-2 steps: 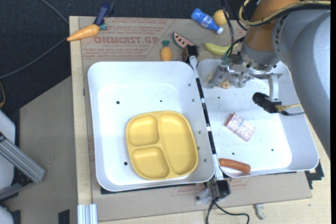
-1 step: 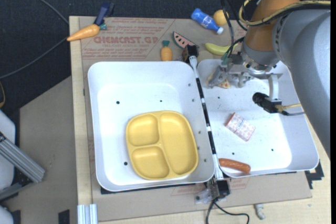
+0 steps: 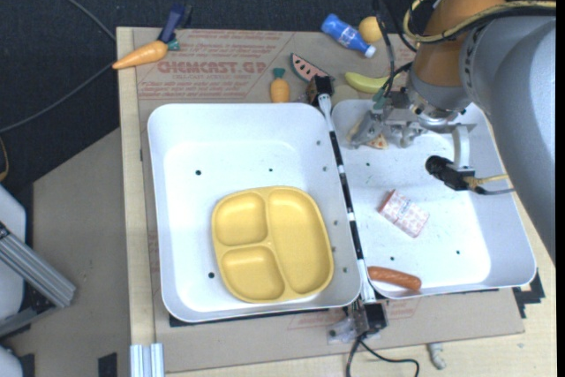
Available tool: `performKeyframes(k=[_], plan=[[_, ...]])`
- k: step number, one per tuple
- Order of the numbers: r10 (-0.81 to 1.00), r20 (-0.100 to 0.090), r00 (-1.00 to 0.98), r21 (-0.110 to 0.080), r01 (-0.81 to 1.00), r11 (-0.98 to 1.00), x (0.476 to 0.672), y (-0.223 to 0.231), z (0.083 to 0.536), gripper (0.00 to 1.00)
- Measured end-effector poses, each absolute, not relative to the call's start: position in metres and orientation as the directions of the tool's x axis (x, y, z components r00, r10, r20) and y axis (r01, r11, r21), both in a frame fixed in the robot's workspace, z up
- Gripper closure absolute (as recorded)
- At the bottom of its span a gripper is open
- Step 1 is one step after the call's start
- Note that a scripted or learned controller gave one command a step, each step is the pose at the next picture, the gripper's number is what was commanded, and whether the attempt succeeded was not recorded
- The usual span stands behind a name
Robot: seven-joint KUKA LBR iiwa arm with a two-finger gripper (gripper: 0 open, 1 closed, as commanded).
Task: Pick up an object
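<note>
My gripper (image 3: 380, 130) hangs low over the far left corner of the right bin (image 3: 494, 265), under the orange band of the arm. A small tan bit shows just beneath it, and I cannot make out what it is. Nearer the middle of that bin lies a pink and white packet (image 3: 404, 214). A reddish sausage (image 3: 395, 279) rests against the bin's front left rim. A yellow banana (image 3: 366, 82) lies just beyond the bin's far rim, close behind the gripper.
The left bin (image 3: 177, 146) holds a yellow divided plate (image 3: 269, 243). On the cardboard behind the bins lie a carrot (image 3: 141, 56), a blue bottle (image 3: 346, 33), a lemon (image 3: 371, 29), a watermelon slice (image 3: 306, 66) and a small orange toy (image 3: 280, 89). A black cable fitting (image 3: 446, 172) hangs beside the arm.
</note>
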State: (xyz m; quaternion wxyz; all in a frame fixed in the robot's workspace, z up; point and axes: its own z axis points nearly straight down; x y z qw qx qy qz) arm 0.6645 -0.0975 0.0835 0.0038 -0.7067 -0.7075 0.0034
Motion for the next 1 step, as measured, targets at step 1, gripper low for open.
performKeyframes(k=[1], plan=[[1.000,0.001,-0.001,-0.010,1.000,0.001,0.6645,-0.1034,0.0834,0.00]])
